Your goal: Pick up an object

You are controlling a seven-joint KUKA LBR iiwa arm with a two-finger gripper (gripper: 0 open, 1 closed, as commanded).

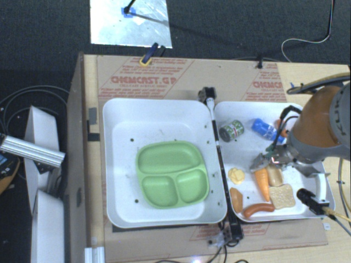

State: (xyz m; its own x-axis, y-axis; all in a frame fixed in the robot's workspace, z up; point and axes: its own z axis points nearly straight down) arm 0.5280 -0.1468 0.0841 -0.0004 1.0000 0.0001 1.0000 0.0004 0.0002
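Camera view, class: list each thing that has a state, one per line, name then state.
Green plate: upright, nothing on it, left bin.
Can: lying on its side, right bin.
Blue bottle: lying down.
Carrot: lying flat, under the gripper.
Sausage: lying by the near wall.
Toast: flat.

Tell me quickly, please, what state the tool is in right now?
Tool: cannot be told; it sits low in the right bin, just above the carrot.
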